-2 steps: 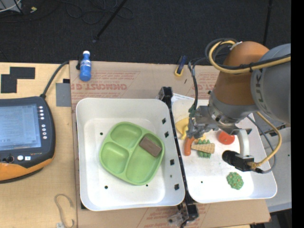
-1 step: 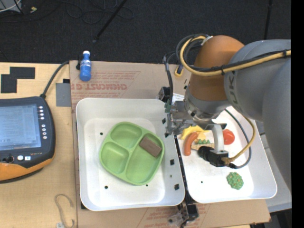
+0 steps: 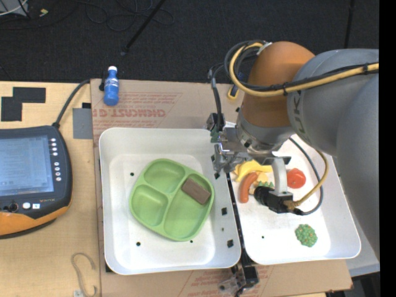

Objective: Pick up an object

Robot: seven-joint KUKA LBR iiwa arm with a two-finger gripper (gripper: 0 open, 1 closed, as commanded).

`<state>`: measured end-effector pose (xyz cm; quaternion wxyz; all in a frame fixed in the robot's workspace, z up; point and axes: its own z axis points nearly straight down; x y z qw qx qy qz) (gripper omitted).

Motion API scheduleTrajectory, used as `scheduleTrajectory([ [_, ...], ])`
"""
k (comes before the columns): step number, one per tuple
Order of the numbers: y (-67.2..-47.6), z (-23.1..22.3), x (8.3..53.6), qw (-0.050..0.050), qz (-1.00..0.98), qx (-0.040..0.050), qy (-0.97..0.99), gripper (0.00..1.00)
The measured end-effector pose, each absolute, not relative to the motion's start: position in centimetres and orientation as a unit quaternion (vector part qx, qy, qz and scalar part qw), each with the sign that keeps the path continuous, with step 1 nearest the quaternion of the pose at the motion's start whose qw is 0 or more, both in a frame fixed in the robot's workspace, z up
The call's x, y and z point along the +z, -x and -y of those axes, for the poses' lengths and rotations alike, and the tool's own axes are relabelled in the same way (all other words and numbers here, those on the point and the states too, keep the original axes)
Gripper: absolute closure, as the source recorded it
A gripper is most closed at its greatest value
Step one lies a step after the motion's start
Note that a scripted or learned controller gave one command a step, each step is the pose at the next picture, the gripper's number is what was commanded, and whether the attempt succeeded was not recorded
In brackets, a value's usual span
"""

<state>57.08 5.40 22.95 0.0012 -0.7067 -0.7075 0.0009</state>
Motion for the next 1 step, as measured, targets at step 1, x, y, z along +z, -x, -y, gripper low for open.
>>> scheduleTrajectory([
  [1,-55.95,-5.02,23.64,0.002,0.707,0.0019,0.707,1.00],
])
